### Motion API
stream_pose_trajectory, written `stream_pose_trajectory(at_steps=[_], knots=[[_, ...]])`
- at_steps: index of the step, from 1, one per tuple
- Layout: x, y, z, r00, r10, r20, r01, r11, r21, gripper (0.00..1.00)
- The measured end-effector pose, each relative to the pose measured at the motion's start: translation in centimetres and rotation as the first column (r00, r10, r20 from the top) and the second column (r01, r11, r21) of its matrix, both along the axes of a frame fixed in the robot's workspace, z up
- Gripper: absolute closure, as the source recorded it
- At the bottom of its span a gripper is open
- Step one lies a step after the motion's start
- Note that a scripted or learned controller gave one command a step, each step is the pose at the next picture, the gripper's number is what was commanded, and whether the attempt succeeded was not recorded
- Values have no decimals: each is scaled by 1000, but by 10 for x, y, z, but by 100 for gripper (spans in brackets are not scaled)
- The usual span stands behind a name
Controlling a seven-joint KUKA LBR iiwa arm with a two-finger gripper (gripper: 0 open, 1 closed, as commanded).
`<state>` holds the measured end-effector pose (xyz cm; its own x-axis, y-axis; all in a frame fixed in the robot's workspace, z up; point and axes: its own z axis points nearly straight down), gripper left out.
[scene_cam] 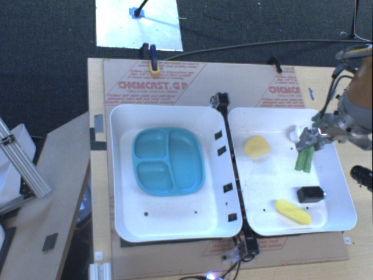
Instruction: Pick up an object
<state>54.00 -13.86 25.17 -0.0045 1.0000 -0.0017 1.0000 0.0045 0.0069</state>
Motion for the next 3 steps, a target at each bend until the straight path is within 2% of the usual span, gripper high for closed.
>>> stream_pose_trajectory(at_steps=[1, 2, 3], knots=[[21, 54, 6, 1000, 6, -2, -6, 1000, 3, 100], [35, 111, -4, 1000, 5, -4, -5, 1000, 3, 100], [59, 157, -1, 1000, 5, -3, -5, 1000, 3, 100]])
